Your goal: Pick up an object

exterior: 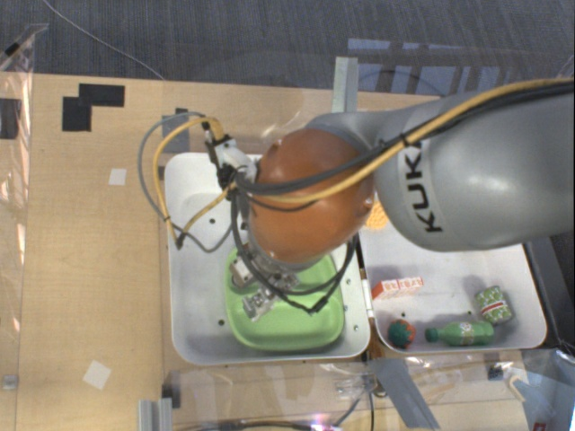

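Wooden bench [81, 268] bearing two white bins; left bin [193, 330] with a green tray-like object [296, 326], right bin [530, 321] with a green bottle [463, 332], a can [492, 303] and a small ball [401, 332]. Gripper [256, 299] down over the green object's near-left part, possibly touching; grip state not discernible beneath the wrist. Recommended: seat over the rim, close firmly, lift straight.

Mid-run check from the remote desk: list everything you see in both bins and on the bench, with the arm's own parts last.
green plate: 1, light green, left bin, under the gripper
left bin: 1, white
right bin: 1, white
green bottle: 1, right bin, front, lying down
can: 1, green and white, right bin
small ball: 1, orange and green, right bin front corner
red packet: 1, red and white, right bin
bench: 1, light wood
gripper: 1, metallic, over the plate
arm: 1, grey, orange band
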`<state>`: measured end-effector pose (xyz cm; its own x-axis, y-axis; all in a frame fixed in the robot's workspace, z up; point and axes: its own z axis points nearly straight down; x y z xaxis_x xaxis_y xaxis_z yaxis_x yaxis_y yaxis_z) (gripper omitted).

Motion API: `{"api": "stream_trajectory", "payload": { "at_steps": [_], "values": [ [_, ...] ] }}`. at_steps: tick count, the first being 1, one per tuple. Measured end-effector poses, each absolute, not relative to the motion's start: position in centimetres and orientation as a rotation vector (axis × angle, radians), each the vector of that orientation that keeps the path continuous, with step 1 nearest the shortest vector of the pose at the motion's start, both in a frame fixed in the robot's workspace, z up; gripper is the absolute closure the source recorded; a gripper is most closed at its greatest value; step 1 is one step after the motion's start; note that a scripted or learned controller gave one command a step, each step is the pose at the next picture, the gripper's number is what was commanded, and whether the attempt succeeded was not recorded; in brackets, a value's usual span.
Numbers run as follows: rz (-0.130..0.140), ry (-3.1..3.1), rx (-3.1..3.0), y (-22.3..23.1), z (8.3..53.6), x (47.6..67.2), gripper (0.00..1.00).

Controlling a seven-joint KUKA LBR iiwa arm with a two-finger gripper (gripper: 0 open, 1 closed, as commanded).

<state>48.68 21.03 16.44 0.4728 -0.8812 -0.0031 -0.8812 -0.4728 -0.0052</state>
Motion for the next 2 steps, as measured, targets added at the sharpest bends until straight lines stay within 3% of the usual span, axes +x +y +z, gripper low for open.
{"api": "stream_trajectory", "payload": {
  "at_steps": [1, 2],
  "values": [
    [0.000, 2.427, -1.981, 21.7, 19.3, 48.8, 1.00],
    [-0.003, 1.929, -2.474, 15.9, 17.5, 48.8, 1.00]
  ]
}}
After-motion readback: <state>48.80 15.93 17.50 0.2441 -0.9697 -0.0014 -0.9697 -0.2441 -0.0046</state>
